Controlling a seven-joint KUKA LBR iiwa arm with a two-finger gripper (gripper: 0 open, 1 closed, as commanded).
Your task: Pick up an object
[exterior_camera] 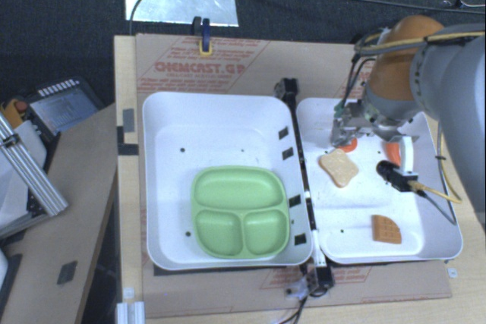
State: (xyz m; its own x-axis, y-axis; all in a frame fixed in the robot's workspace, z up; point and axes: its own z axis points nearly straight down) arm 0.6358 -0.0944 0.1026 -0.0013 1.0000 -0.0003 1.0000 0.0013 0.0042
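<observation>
Claw (345, 134) hangs low in the right bin (425, 246); whether it is open, I cannot tell. It sits over a small orange piece (349, 142), touching the bread slice (339, 167), so a grab could nudge both.

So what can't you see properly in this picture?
- Camera view: the jaws' tips, down at the right bin's back, are hidden by the wrist.
- The orange thing under them: mostly covered, so I can't name it.
- The arm: cut off by the right edge.
</observation>
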